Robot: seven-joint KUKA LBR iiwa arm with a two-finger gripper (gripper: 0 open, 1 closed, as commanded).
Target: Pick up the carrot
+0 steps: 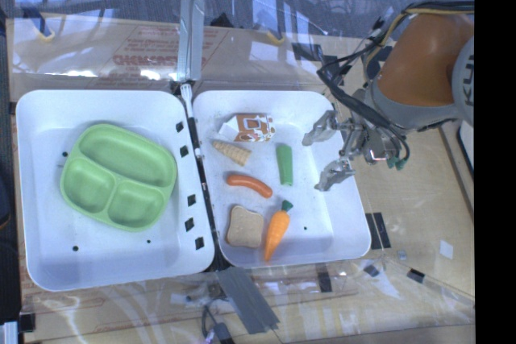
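Gripper point(328, 151) fingers spread wide, holding nothing, above right bin point(348, 230); one tapered orange carrot point(276, 232) lies apart.

- The carrot point(276, 232) is orange, with a small green tuft at its thick end.
- It lies flat on the floor of the right bin point(343, 209), near the bin's front edge.
- It is tilted: the green top points up and to the right, the narrow tip down and to the left.
- Its left side lies just beside a slice of bread point(244, 226).
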